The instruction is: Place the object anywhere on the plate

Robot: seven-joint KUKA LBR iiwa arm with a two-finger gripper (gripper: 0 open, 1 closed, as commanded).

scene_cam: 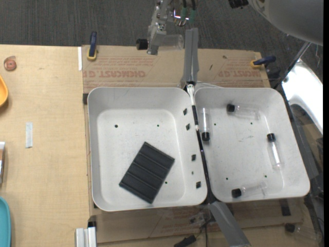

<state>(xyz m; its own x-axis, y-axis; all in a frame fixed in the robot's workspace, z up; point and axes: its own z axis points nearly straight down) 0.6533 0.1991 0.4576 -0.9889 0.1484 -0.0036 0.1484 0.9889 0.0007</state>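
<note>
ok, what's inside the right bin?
Four clear plastic tubes with black caps lie near the walls of the shallow white right bin. Nothing looks covered.

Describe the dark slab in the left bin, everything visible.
The dark slab is a flat, black, rectangular piece with a matte, rubbery or plastic look and three or four raised ribs running along its length. It lies flat on the floor of the left bin, turned diagonally, in the bin's lower middle. Its lower corner sits near the front wall. Nothing else touches it; the gripper hangs well above and beyond the bins.
</note>
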